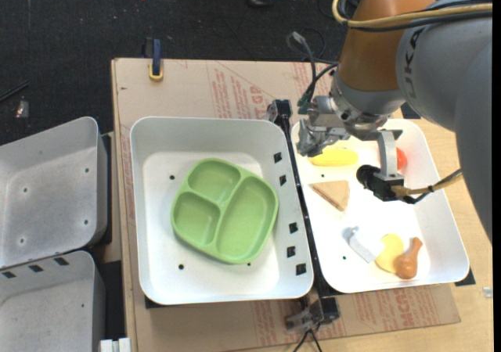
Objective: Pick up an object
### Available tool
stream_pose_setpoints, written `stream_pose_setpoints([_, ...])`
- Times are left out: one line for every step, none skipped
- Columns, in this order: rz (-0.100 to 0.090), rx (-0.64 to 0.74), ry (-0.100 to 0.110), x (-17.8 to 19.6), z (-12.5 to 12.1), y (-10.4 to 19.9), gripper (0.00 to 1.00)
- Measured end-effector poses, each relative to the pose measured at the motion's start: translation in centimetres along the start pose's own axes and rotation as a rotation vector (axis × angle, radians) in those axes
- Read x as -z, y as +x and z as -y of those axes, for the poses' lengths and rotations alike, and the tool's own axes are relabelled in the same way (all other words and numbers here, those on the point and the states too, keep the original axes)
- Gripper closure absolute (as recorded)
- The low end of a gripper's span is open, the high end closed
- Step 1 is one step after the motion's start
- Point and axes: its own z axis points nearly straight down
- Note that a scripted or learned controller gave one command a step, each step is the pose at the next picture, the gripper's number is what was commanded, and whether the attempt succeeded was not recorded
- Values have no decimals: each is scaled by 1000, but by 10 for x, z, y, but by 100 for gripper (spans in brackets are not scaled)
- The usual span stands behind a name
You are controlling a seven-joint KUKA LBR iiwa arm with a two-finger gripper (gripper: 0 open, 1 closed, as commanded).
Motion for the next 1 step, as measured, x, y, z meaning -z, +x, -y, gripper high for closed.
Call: stream_pose_setpoints([-1,1,0,2,-21,49,100])
